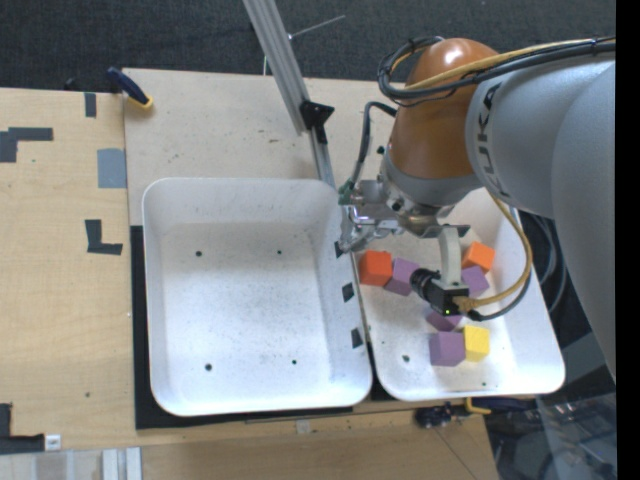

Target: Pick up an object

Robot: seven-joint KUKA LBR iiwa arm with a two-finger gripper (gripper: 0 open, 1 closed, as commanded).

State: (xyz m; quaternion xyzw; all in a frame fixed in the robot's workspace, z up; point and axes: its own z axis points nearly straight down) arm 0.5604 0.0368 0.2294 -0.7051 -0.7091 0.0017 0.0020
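Observation:
Several small blocks lie in the right bin (530, 373). An orange block (376, 266) sits near the bin's left wall, touching a purple block (402, 277). Further right are another orange block (480, 257) and a purple one (476, 280). A purple block (447, 348) and a yellow block (477, 342) lie side by side toward the front. My gripper (352, 234) hangs low at the wall between the two bins, just above and left of the first orange block. The wrist hides the back of the right bin.
The left bin (160, 298) lies beside the right one. A slanted metal pole (285, 63) runs down to the bins' back edge. A blue and yellow clamp (130, 86) lies at the bench's back left. A black cable (500, 298) loops over the right bin.

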